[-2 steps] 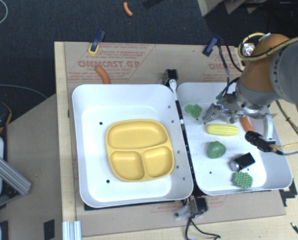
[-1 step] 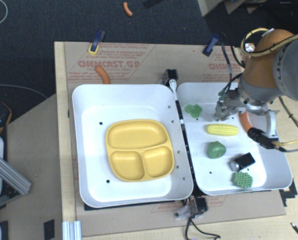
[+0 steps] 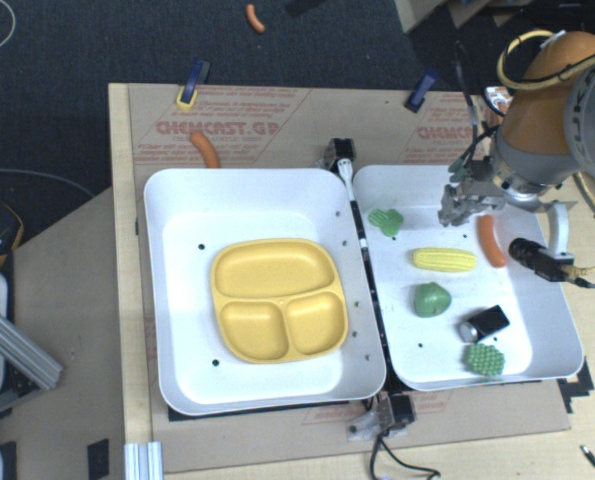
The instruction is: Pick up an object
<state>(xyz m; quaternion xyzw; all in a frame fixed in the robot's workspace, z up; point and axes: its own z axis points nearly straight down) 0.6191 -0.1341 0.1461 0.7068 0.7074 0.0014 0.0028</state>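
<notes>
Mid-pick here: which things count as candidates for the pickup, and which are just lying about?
Job:
gripper
orange sausage
yellow corn cob
green leafy piece
green round lump
black block
green bumpy piece

Lying about:
yellow divided tray
orange sausage on the board

One fixed camera, high above bench (image 3: 277,118), angled down; both bins (image 3: 167,268) in frame, arm (image 3: 557,98) entering from right.

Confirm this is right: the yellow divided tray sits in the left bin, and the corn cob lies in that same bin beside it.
Wrong on the corn cob: the camera view shows it in the right bin. The yellow divided tray does sit in the left bin.
</notes>
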